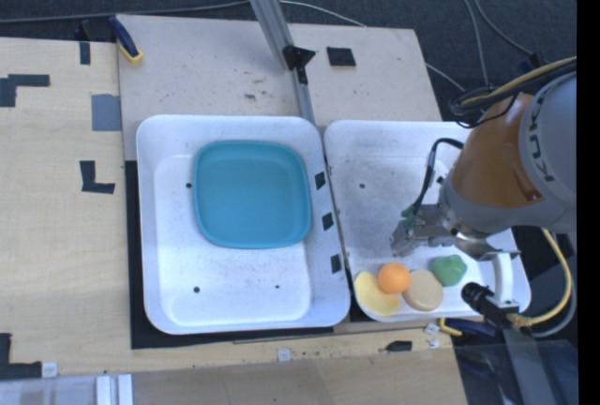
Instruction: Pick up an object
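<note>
Bench point(56, 234), tan, spreads far left of the claw and under both bins. Arm point(511, 164), grey with the orange band, comes in from the right and hangs over the right bin, covering that bin's right part. Left bin point(155, 225), white, sits well left of the claw, edge to edge with the right bin. Right bin point(370, 169), white and scuffed, lies directly below the claw. Teal plate point(251, 193), square with rounded corners, lies flat in the left bin, well apart from the claw. Grey metal rail point(272, 14) runs at a slant from the top edge down toward the seam between the bins, up and left of the claw. Black and yellow cables point(553, 291) loop off the arm's right side, right of the claw.

Small things bunch in the right bin's near corner, just below the claw: yellow piece point(373, 296) lowest left, orange ball point(394, 278) touching it, beige round piece point(423, 291) beside the ball, green piece point(449, 269) on the right, partly under the arm.

Claw point(410, 232) points down over the right bin's bare floor, just above the orange ball. Finger spread: cannot tell, too dark and small. No object seen between them.
</note>
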Action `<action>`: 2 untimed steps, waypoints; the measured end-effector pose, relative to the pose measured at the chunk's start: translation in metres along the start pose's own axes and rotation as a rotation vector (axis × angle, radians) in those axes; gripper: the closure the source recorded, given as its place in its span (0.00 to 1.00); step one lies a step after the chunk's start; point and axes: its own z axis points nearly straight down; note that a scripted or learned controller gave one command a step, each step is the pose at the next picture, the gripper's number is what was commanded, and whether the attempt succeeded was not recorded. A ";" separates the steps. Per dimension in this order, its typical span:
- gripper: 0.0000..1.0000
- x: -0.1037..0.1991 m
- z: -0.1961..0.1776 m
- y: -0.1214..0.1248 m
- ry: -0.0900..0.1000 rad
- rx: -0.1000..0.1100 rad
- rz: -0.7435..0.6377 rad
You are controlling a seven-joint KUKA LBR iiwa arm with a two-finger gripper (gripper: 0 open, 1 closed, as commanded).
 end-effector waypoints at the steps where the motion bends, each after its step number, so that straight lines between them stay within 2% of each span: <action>1: 1.00 0.004 -0.042 0.000 0.000 0.000 -0.001; 2: 1.00 0.008 -0.084 0.001 0.000 -0.001 -0.001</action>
